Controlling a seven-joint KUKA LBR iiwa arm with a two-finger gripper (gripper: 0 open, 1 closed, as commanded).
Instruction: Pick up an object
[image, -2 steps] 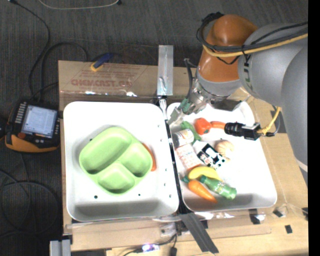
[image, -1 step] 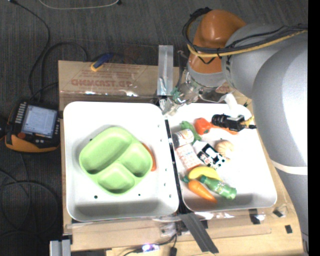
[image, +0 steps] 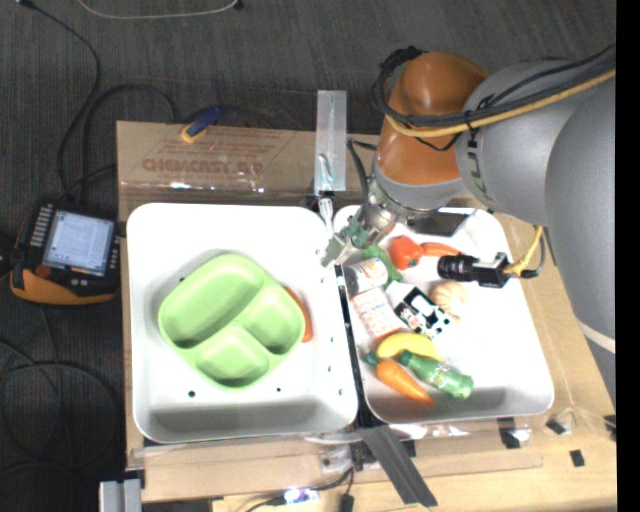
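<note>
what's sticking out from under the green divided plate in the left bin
An orange object peeks out at the green divided plate's right edge, in the left bin. The plate covers the rest, so unidentifiable.

Green plate (image: 232, 318), yellow banana (image: 405, 345), orange carrot (image: 402, 379)

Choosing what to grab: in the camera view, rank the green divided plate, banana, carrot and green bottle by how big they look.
1. green divided plate, by far the largest.
2-4. banana, carrot, green bottle: all look alike in size and overlap, so no firm order.

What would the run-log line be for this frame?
gripper low at right bin's left edge, near carton | nothing seen held | left bin: green tray | right bin: banana, carrot, bottle
</note>
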